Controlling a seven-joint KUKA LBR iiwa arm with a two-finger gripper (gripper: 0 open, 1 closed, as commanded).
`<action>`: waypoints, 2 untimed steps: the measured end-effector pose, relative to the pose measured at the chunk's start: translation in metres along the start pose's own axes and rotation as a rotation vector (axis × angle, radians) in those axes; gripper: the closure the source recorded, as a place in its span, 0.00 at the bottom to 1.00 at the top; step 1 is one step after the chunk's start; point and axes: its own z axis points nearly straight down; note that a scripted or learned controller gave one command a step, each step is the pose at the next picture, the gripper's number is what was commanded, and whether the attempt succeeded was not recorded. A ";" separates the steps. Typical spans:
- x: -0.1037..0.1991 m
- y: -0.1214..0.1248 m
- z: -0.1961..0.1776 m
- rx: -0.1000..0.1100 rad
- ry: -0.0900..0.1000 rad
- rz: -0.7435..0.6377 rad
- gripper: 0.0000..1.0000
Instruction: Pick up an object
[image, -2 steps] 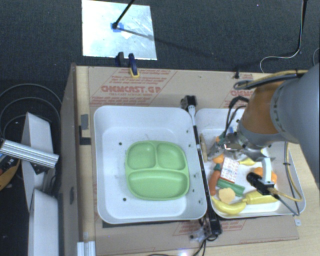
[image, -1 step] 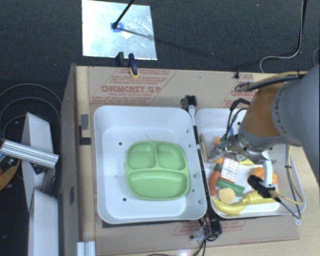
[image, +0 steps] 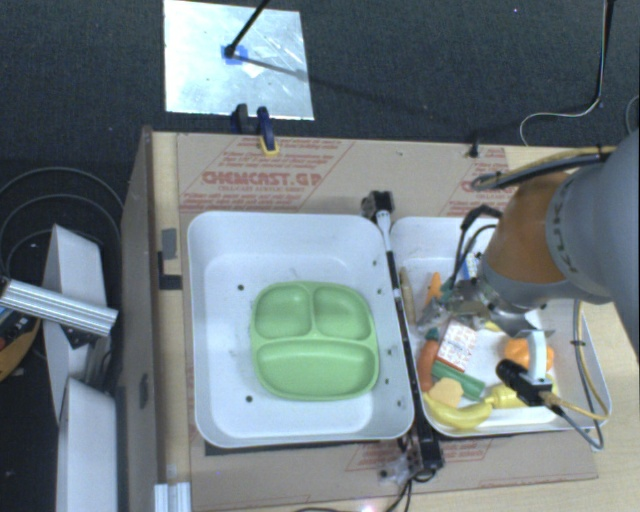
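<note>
Toy food is the pick here, heaped in the right bin directly under and just in front of the jaws.

The arm reaches in over that bin and covers its far side. The gripper hangs low among the pieces, but the wrist hides it from above, so I cannot tell whether the jaws are open, closed or gripping anything.

The left bin lies well to the side of the jaws, across the divider. It holds a green divided plate, flat and apart from the gripper.

A yellow banana lies along the near wall of the right bin, the piece farthest in front of the jaws. A white box with red print lies tilted just below the jaws and is the closest candidate. A carrot sits beside the box, on the side towards the divider. A small orange piece rests on the other side of the box, under the wrist.

By my reading the step in hand is the descent onto a target, with no grasp shown. The next move probably calls for settling squarely over one piece, likely the box, closing on it, then lifting straight up. The pieces are crowded, so a neighbour may be nudged or the grip may slip.
</note>
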 end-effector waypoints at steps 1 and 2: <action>-0.022 0.043 -0.001 -0.006 -0.002 -0.003 0.00; -0.004 0.020 0.000 0.000 0.001 -0.003 0.00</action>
